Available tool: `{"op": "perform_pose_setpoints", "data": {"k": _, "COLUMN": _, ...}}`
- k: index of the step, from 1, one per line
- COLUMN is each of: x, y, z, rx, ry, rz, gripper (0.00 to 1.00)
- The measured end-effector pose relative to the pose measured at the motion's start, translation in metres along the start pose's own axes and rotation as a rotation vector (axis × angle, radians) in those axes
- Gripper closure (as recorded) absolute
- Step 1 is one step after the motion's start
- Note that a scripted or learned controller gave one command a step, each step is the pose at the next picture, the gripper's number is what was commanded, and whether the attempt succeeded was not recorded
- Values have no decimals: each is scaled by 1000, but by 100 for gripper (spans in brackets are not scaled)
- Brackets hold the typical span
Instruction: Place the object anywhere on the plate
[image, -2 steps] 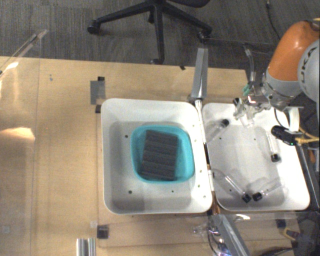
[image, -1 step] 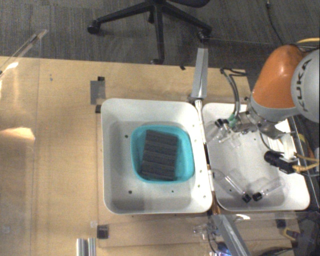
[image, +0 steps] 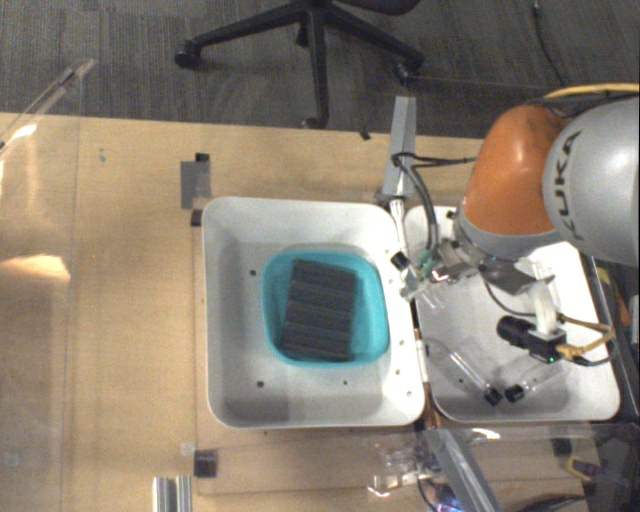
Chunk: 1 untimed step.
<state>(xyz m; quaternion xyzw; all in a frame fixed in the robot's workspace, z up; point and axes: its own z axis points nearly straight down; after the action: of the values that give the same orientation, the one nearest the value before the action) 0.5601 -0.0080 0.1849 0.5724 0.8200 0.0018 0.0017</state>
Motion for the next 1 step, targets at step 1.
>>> {"op": "perform_pose_setpoints", "data": {"k": 1, "x": 0, "y": 0, "z": 0, "rx": 0, "ry": 0, "rz": 1, "gripper": 0}}
